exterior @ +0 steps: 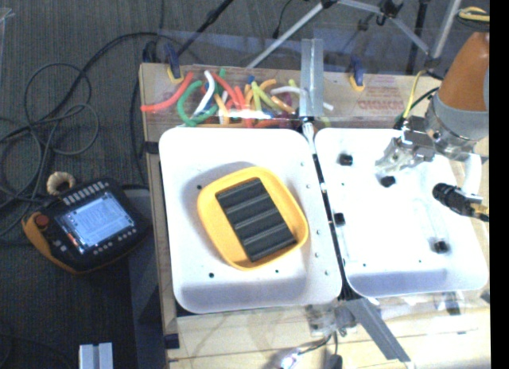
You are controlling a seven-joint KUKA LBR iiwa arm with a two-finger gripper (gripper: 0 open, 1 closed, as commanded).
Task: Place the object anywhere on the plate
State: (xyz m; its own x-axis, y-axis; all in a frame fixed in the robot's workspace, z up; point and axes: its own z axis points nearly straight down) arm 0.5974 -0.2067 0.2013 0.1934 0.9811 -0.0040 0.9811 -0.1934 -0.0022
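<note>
- Dark carpet surrounded the bench; a teach pendant (86,224) lay on the floor at far left, cables trailing near it.
- Left bin (183,280) held a yellow plate (210,220), tilted diagonally, with a dark ridged block (256,219) resting on its middle.
- Coloured cables (223,99) were bunched along the bench's back edge.
- Right bin (413,268) was bare apart from a few small dark marks on its floor.
- Gripper (398,155) hung over the right bin's upper part, nothing visible between its fingers; whether they were spread or closed could not be told.
- Judgement: block already on plate, so the placing looked done; arm stood well apart from it.
</note>
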